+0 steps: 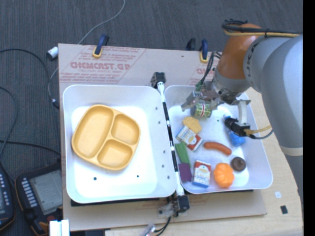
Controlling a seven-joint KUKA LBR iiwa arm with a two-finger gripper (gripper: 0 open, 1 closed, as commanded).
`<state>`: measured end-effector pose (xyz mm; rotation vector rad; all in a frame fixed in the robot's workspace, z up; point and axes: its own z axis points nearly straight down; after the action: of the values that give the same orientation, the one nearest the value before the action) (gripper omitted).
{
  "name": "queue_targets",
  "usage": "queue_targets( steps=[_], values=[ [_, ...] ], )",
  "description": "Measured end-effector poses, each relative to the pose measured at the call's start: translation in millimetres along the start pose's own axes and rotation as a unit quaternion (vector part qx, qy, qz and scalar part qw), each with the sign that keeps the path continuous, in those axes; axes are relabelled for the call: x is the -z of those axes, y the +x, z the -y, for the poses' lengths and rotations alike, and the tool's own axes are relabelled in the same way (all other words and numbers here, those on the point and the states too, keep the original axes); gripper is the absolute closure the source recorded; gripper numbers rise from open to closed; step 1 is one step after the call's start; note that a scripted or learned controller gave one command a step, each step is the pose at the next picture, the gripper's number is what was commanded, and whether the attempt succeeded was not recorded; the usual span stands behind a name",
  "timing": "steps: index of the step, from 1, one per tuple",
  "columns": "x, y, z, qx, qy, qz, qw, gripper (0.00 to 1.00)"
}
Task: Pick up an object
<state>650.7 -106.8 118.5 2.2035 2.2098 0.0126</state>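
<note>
My gripper (202,103) hangs over the back of the right bin (261,181), reaching in from the right. A small green-labelled can (203,110) sits between its two fingers, which stand on either side of it and seem shut on it. Just in front of the can lie a yellow waffle piece (193,124) and a red and white box (189,137). The arm's grey and orange wrist covers the bin's back right corner.
The right bin also holds a sausage (217,147), a blue item (236,132), a chocolate donut (238,164), an orange (224,175), a small carton (202,173), and green (182,151) and purple (185,171) blocks. A yellow divided plate (106,136) lies in the left bin (74,191).
</note>
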Motion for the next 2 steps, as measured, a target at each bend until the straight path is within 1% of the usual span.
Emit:
queue_targets(
  steps=[1, 2],
  values=[
    [10.6, 0.5, -2.9, 0.001, -0.002, 0.000, 1.0000, 1.00],
    [86.7, 24.6, 39.0, 0.000, 0.012, -0.004, 0.9999, 1.00]
  ],
)
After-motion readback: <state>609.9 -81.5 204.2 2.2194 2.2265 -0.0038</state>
